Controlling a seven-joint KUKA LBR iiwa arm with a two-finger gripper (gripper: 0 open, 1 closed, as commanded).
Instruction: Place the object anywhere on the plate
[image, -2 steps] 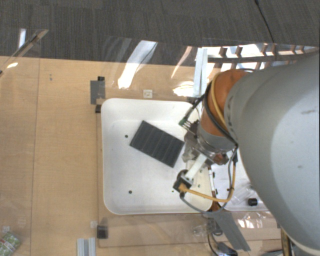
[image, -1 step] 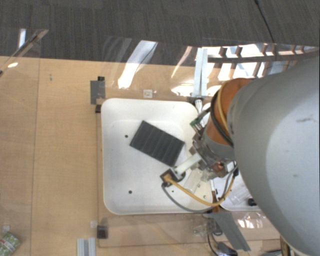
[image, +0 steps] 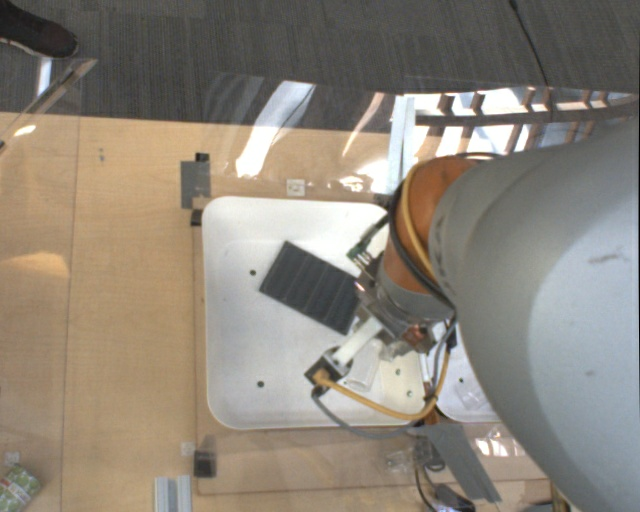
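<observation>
Pale wood makes up the surface (image: 110, 330), with grey carpet beyond it at 12 o'clock. A shallow white bin (image: 240, 390) sits on the wood, and small grey brackets (image: 195, 180) stand at its 11 and 7 o'clock corners. A sliver of the second bin (image: 468, 398) shows at 3 o'clock, under the arm.

A dark ribbed plate (image: 305, 285) lies flat on the first bin's floor, a little toward 12 o'clock from the middle. Its long side slants from 10 to 4 o'clock.

The grey arm (image: 540, 320) comes in from 3 o'clock, its orange band (image: 420, 215) over the bin's edge. The hand (image: 385, 325) hangs at the plate's 4 o'clock end, just beside or over that corner. The wrist hides it from above, so I cannot tell whether it is open, closed or gripping anything.
</observation>
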